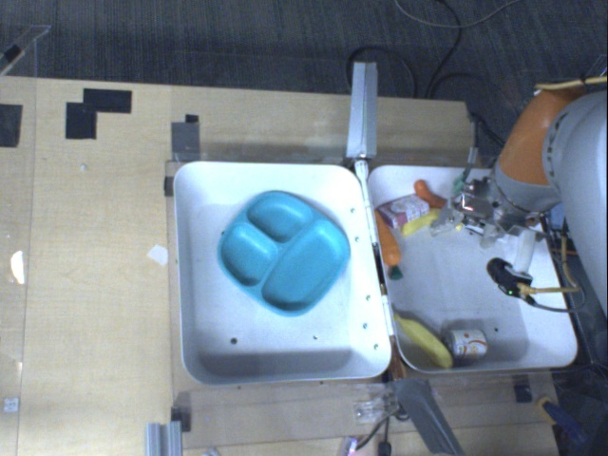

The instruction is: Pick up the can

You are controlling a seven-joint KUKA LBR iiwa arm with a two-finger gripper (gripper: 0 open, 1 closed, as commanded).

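Camera view: can (467, 344) lies on its side near the front edge of the right bin (551, 350), just beside a banana (425, 341); its label is too small to read; tool (472, 209) sits over the bin's far part, near a carrot (388, 239) and small mixed items (410, 211); cannot tell how wide it stands or whether it has anything; left bin (195, 283) carries a blue divided plate (284, 251); counter (85, 255) is pale wood.

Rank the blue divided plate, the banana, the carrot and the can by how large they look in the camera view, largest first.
1. Blue divided plate, by far.
2. Carrot and banana: similar length, too close to rank.
3. Can, smallest.
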